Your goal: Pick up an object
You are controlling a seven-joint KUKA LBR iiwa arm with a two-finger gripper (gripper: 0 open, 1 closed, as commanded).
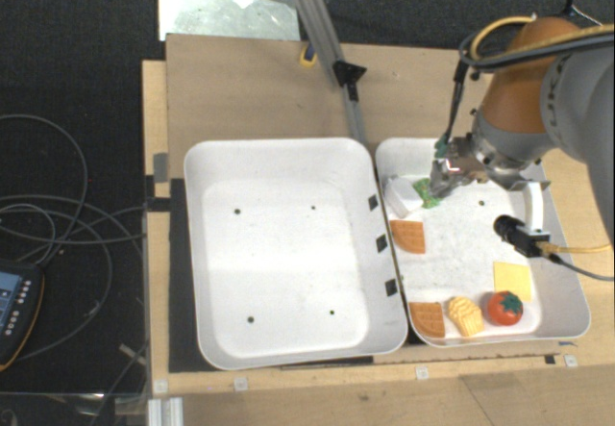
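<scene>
The arm (553, 87) comes in from the right, its grey body cut off by the edge of the view, and its orange band hides part of the right bin's (567, 323) far rim. The gripper (441, 180) is down in the far left corner of that bin, over a small green thing (424, 192) and a white block (401, 191) that lie touching or nearly so. The wrist and cables crowd the fingertips, so I cannot tell how far apart the jaws stand, nor whether they have hold of the green thing or merely sit against it. The green thing is too small and too covered to name.

Nearer the middle of the same bin lies an orange wedge (408, 238). Along the near rim sit another orange piece (429, 319), a yellow ridged piece (465, 315) and a red tomato (504, 308), close together, with a yellow square (511, 278) just behind the tomato. A black part (514, 234) on the arm overhangs the bin's right half.

The left bin (288, 251) lies just beside it on the wooden bench (250, 87).
</scene>
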